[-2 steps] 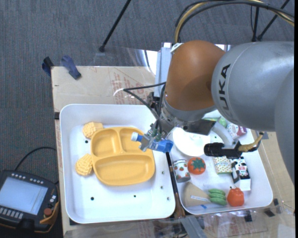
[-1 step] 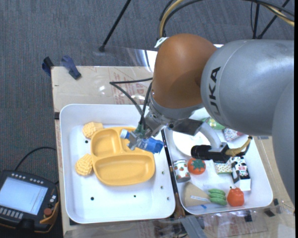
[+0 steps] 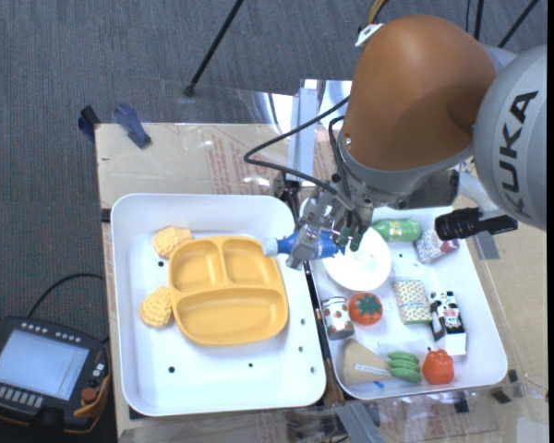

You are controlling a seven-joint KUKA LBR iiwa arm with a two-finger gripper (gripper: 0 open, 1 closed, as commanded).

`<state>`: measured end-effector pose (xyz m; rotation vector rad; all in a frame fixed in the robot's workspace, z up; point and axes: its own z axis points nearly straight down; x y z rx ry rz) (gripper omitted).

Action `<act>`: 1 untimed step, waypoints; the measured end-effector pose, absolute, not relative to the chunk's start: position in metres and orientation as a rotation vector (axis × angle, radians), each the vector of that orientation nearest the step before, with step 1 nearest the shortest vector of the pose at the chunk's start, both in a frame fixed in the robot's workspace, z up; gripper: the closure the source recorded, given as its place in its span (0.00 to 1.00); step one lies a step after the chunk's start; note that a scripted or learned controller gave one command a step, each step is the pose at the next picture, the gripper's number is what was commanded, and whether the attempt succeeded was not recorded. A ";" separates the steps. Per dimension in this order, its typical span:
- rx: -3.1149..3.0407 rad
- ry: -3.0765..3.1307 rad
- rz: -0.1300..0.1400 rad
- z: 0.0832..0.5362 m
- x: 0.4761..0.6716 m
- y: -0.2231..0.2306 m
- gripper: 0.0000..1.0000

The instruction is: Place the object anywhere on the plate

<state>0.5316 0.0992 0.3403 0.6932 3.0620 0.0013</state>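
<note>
- You are watching the gripper (image 3: 321, 238) closing on a blue object (image 3: 300, 245), hovering over the divide between the bins
- The yellow divided plate (image 3: 228, 290) is sitting beside it, unloaded; carrying across and releasing are remaining

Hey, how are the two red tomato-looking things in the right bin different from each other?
The upper tomato sits mid-bin beside a small can; the lower tomato sits near the front edge, next to green pea pods. The upper one looks wider and shows its green top toward the camera; the lower one looks narrower, with only a small stem on top. Both are orange-red with green tops and lie untouched.
</note>
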 end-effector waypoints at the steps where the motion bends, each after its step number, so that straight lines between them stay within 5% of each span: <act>1: 0.645 3.075 0.001 0.345 0.482 0.159 1.00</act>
